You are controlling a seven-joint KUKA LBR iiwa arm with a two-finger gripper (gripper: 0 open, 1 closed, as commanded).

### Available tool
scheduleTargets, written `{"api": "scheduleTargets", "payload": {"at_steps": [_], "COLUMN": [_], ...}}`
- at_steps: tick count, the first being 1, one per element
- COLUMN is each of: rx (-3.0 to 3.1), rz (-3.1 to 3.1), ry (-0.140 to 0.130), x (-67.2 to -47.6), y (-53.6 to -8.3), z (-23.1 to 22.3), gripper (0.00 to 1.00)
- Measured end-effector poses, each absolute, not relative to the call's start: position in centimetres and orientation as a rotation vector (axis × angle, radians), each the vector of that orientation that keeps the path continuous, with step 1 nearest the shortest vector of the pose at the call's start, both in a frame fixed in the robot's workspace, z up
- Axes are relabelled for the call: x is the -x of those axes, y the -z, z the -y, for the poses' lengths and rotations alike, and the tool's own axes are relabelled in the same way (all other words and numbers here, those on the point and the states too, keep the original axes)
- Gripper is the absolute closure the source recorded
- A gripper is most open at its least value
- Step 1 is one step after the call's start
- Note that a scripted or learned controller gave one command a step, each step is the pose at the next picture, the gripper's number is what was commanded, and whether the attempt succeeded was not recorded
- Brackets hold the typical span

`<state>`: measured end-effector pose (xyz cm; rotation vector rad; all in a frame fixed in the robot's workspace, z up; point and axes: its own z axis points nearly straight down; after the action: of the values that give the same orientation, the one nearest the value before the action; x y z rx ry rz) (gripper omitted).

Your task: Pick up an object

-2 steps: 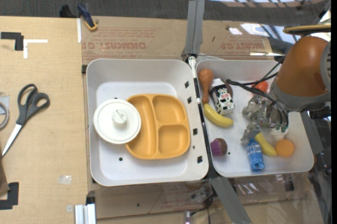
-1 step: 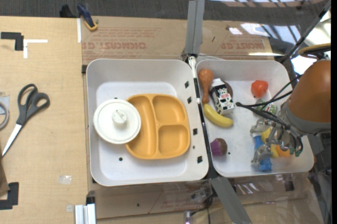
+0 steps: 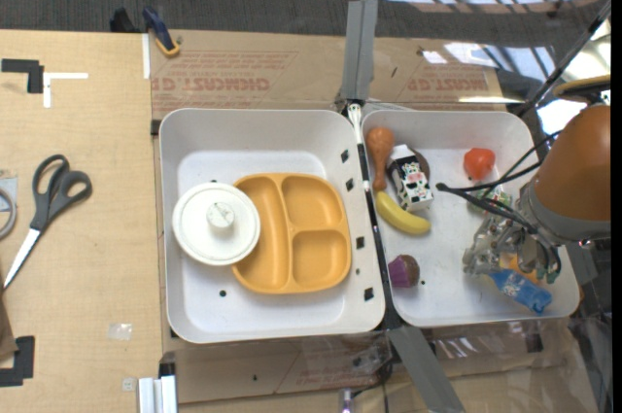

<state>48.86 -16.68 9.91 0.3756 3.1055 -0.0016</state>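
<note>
A: Where is the end effector (image 3: 505,251) right now?

B: Low in the right-hand shallow white plastic bin (image 3: 457,304), toward its near right corner, hanging under the grey arm with the orange band (image 3: 583,173). Cables and metal parts clutter it from above, so I cannot tell how wide it stands or whether it grips anything.

A: What is closest to it?

B: A blue plastic bottle-like object with a yellow patch (image 3: 520,290), lying on its side just beside the end effector, possibly touching it. That looks to me like the likely target.

A: And the rest of that bin?

B: A yellow banana (image 3: 403,217), a small black-and-white carton (image 3: 411,183) touching it, an orange carrot-shaped toy (image 3: 379,149), a red tomato-like ball (image 3: 479,162) and a dark purple round fruit (image 3: 403,270), all well apart from the tool.

A: What could go wrong?

B: The blue piece sits near the bin's wall, so a closing grip could hit the rim or push it into the corner rather than trap it. Lying flat and probably slick, it may roll or squirt out.

A: The left bin?

B: The left-hand white bin (image 3: 253,134) holds a yellow divided plastic tray (image 3: 301,241) and a round white lid (image 3: 216,223). On the bench (image 3: 78,285) lie black-handled scissors (image 3: 44,202).
</note>
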Motion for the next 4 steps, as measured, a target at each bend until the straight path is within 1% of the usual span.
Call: {"api": "scheduleTargets", "payload": {"at_steps": [1, 2, 3, 4], "rx": [-0.24, -0.281, -0.281, -0.647], "rz": [-3.134, -3.129, -3.129, -3.077], "ry": [-0.002, -0.001, 0.0, 0.0], "x": [-49.8, -57.3, -57.3, -52.5], "y": [-31.4, -28.3, -28.3, -16.2], "z": [18.9, 10.6, 10.6, 18.6], "gripper": [1.0, 1.0, 0.0, 0.0]}}
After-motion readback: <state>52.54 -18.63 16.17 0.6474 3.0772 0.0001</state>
